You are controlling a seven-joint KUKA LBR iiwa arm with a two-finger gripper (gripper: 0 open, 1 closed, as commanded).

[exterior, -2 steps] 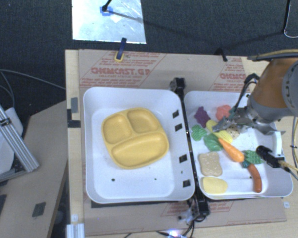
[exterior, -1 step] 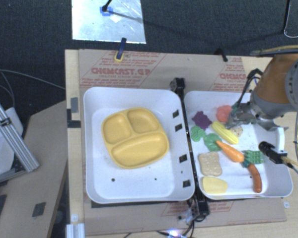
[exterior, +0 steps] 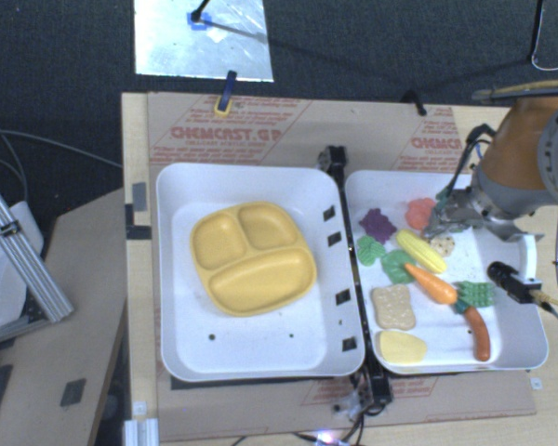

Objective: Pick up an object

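Toy foods (exterior: 418, 282) in right bin (exterior: 530, 342); gripper (exterior: 444, 219) above them, arm-hidden, grip state unclear.

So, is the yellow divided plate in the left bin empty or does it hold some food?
Empty. The yellow plate shows three bare compartments; all toy food lies in the right bin.

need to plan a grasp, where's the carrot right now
The carrot lies in the right bin, near its middle, slanting just below the corn cob, with the cracker to its lower left.
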